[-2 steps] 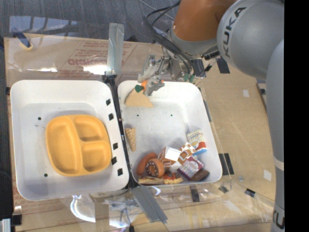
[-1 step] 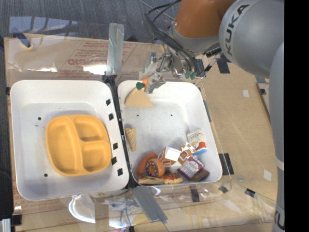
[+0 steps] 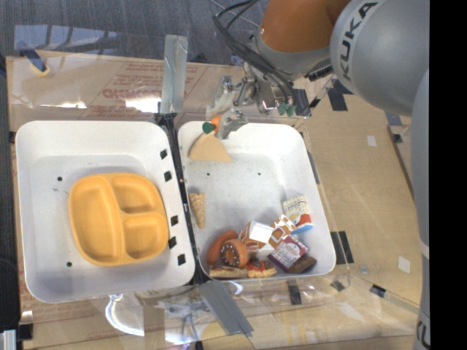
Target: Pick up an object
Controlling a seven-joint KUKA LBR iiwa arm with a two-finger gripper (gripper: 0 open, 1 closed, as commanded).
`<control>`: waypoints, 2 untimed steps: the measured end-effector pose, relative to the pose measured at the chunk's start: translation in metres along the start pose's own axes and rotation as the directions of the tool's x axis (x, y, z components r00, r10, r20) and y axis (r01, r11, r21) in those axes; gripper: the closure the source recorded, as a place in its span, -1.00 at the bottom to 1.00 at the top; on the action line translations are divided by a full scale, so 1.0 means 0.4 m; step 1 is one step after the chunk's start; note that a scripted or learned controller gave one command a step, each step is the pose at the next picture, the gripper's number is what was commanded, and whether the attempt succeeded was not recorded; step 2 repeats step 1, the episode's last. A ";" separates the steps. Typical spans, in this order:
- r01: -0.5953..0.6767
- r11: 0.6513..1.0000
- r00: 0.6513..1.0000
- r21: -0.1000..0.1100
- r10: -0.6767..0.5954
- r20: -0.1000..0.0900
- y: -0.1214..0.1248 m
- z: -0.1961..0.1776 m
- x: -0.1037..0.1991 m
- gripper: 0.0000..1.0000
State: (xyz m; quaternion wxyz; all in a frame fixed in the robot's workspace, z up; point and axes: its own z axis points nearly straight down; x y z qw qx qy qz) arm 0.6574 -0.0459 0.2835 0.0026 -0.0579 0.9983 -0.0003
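My tool (image 3: 232, 115) hangs over the right bin's (image 3: 292, 159) far-left corner; I cannot tell its state. A tan wedge (image 3: 209, 149) lies just below it. Jumbled items (image 3: 259, 250) crowd the near edge, overlapping, hard to distinguish.

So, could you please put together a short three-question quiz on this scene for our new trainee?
1. True or false: the yellow divided plate lies in the right bin.
2. Where does most of the toy food pile sit in its bin?
A. the far corner
B. the near side
C. the middle
3. Fill in: the gripper hangs over the right bin's far-left corner, just above a tan ____.

Key:
1. False; it lies in the left bin.
2. B
3. wedge
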 end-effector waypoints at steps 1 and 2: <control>0.075 0.997 0.997 -0.001 -0.075 -0.004 0.020 0.015 -0.001 1.00; 0.075 0.997 0.997 -0.001 -0.075 -0.004 0.020 0.015 -0.001 1.00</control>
